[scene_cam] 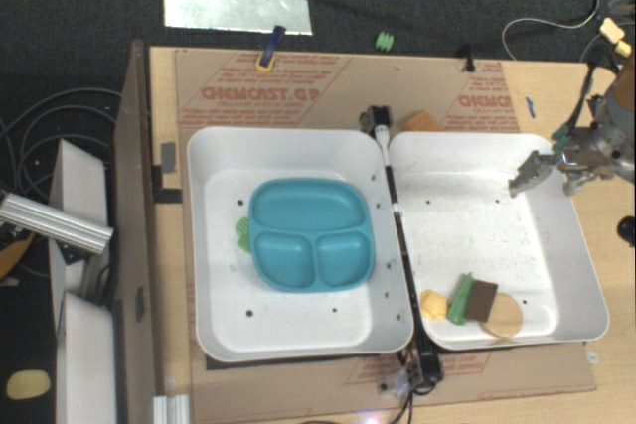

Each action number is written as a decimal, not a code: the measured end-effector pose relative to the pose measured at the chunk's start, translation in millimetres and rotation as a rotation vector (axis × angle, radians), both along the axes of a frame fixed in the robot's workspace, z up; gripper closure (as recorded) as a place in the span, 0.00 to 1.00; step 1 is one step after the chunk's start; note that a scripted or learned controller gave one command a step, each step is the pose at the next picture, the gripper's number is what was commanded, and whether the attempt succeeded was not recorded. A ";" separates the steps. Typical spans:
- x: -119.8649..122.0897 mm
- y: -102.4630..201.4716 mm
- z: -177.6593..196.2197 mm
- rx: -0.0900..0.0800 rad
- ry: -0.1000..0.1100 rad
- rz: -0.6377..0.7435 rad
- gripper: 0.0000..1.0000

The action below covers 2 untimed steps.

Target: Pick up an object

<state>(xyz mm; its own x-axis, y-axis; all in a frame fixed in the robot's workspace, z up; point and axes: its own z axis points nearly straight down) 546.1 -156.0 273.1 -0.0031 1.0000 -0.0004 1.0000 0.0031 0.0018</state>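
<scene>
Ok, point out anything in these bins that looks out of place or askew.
The teal divided tray in the left bin lies upside down, partly covering a green item at its left edge. Nothing looks spilled or damaged.

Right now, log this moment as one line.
pincer: over right bin's far edge, holding nothing | small items: right bin near corner | blue tray: left bin

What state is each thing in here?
Teal three-compartment plastic tray: upright in the left white bin, compartments bare.
Green piece: mostly hidden at the tray's left edge.
Yellow chunk, green stick, brown block, tan disc: clustered in the right white bin.
Gripper: above the right bin's far corner.
</scene>
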 end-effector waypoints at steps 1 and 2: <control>17.2 -53.3 -85.4 0.000 0.006 -0.005 0.00; 56.6 -23.4 -128.3 0.001 0.000 0.004 0.00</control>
<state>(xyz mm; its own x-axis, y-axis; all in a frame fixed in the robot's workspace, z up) 602.7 -179.4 144.8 -0.0076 1.0000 0.0004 1.0000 0.0076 0.0016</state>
